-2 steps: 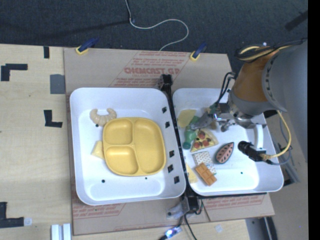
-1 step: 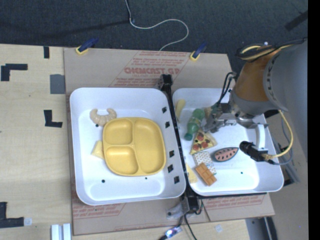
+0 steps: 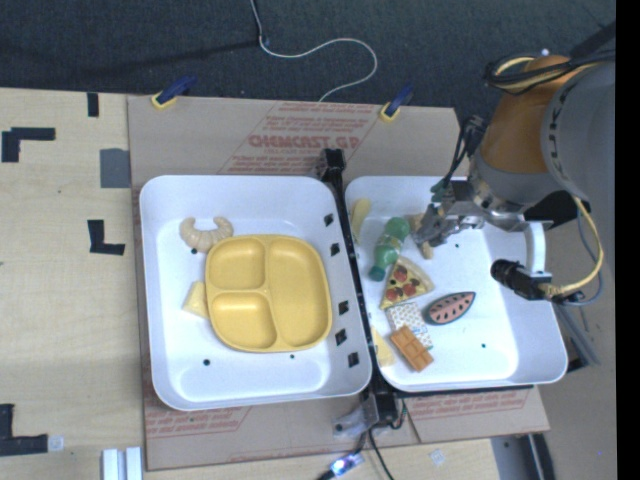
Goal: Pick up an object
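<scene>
1. Toys lie loose in the right bin (image 3: pixel 520 363): a green piece (image 3: pixel 390 240), pizza slice (image 3: pixel 405 284), watermelon wedge (image 3: pixel 449 308) and brown waffle (image 3: pixel 409 347), all small moulded shapes, probably plastic.
2. Gripper (image 3: pixel 436 228) hangs low at the bin's far side, just right of the green piece, likely lining up a grasp; its opening cannot be told.
3. Left bin (image 3: pixel 165 268) holds a yellow sectioned plate (image 3: pixel 268 292) and a croissant (image 3: pixel 205 232).
</scene>
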`<state>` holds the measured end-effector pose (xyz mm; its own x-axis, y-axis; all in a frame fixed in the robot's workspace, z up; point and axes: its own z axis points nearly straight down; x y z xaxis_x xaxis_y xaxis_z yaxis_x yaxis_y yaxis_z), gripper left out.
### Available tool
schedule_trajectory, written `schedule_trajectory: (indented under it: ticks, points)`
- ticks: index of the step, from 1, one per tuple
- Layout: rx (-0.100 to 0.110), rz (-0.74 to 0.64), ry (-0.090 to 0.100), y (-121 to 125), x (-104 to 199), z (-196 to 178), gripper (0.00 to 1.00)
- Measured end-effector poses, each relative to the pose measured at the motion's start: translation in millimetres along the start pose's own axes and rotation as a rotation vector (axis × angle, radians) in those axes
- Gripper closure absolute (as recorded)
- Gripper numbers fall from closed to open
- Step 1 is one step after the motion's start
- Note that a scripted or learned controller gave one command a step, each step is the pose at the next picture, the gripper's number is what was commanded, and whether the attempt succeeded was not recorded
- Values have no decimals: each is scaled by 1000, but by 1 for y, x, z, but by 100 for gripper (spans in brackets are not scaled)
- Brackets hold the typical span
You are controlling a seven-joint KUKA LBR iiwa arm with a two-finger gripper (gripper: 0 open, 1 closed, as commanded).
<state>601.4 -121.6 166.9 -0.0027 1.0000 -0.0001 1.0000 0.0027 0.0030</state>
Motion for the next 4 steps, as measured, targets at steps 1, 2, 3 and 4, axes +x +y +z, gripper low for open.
schedule_trajectory:
  ticks: [1,2,3,4]
  points:
    - [-1,1,0,1,1,-53,100]
    - [5,-3,2,-11,48,-60,100]
    - [5,-5,2,-18,103,-69,100]
    - [6,-4,1,-25,148,-70,100]
